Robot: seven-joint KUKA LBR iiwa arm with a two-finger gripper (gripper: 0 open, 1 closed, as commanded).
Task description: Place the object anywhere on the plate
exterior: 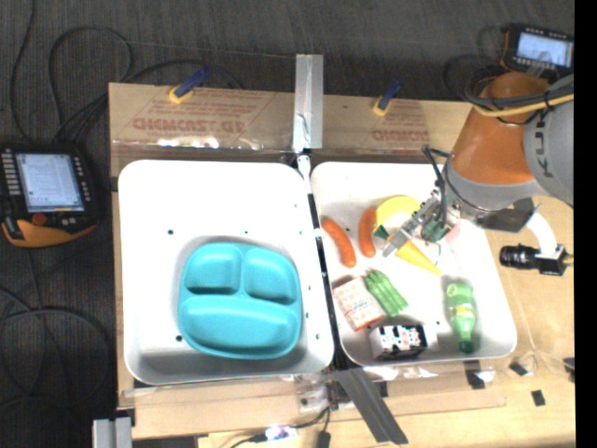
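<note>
Yellow banana (403,215) lies in right bin (494,287), under end effector (410,229), whose finger state I cannot tell. Two orange carrots (340,242) just left. Blue divided plate (241,299) in left bin (149,213), well apart

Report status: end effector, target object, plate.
End effector low in right bin, over the banana; grip state unclear. Nothing seen held. Blue plate sits in left bin, no items on it. Carrot and sausage close beside.
</note>
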